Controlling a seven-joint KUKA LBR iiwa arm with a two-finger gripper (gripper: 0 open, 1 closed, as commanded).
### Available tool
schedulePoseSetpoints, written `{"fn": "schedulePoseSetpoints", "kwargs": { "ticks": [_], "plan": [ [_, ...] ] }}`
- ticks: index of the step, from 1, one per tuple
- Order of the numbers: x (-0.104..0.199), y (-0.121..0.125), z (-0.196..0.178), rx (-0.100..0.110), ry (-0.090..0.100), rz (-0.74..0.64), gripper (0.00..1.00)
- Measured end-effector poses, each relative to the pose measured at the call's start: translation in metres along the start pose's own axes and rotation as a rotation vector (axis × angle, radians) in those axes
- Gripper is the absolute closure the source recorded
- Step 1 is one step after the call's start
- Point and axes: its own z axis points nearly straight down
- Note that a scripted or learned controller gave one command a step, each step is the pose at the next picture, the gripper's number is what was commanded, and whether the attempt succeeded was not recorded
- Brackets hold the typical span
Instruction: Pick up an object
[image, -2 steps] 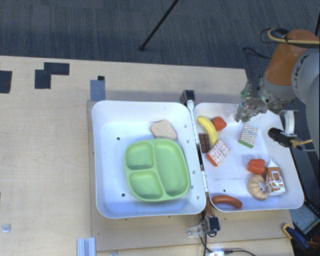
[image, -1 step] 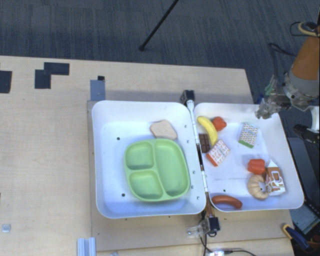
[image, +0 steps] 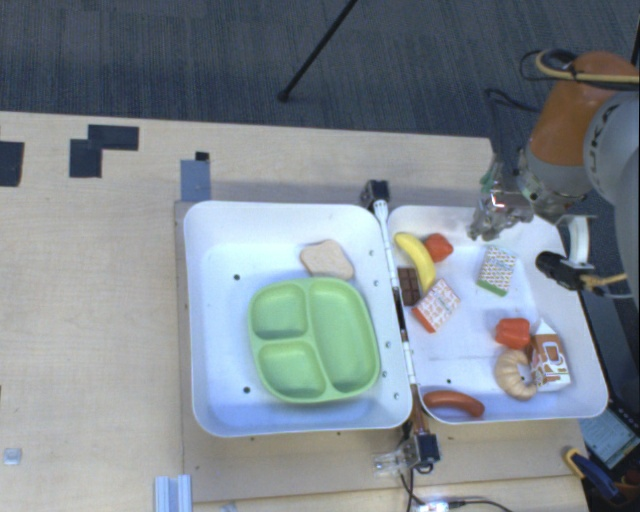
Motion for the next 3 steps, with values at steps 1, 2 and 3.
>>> {"fn": "schedulePoseSetpoints", "kwargs": {
  "ticks": [1,2,3],
  "plan": [
    [-0.063,0.0,-0.02,-0.002,-0.003,0.003,1.0],
    [-0.019,0.0,-0.022,0.0,-0.001,0.001,1.0],
    [-0.02,0.0,-0.022,0.0,-0.002,0.001,0.0]
  ]
}}
